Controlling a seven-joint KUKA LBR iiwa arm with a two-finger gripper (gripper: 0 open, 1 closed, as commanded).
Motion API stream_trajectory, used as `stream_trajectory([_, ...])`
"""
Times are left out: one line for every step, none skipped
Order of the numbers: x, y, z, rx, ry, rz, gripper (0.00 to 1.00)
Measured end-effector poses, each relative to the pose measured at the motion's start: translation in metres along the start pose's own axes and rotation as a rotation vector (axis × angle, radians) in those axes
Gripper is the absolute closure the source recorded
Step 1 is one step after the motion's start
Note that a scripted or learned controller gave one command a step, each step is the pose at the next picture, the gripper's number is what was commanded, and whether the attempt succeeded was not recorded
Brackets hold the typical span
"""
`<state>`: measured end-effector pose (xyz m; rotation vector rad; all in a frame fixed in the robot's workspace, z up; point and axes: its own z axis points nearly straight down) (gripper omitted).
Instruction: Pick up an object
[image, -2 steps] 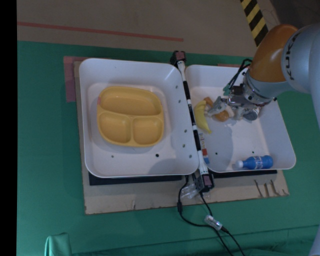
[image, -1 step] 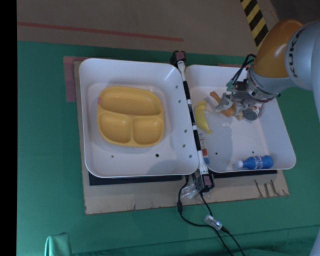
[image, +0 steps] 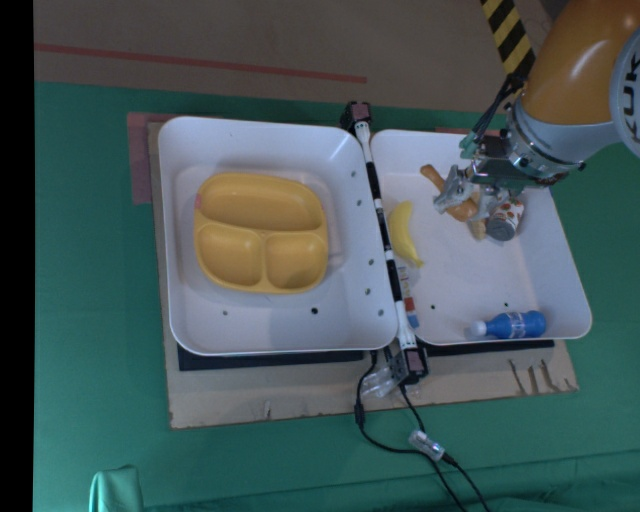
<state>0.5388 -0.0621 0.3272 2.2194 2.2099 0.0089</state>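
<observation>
My gripper (image: 468, 197) hangs low over the far part of the right bin (image: 560, 290), open, with one grey finger (image: 447, 191) to the left of a small orange-brown toy (image: 459, 209). The toy lies between the fingers, and part of it pokes out toward the far left at the neck. A small can (image: 504, 222) with a patterned label rests right beside the toy, partly under the wrist. A yellow banana (image: 403, 233) lies by the bin's left wall. A blue bottle (image: 511, 325) lies on its side near the front edge.
The left bin (image: 190, 320) holds a yellow divided plate (image: 262, 232). A black-and-white strip (image: 385, 240) runs along the seam between the bins. Cables (image: 420, 440) trail off the front of the cardboard base onto the green bench.
</observation>
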Motion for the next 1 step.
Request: stream_trajectory([0.0802, 0.0025, -0.0361, -0.001, 0.003, 0.0, 1.0])
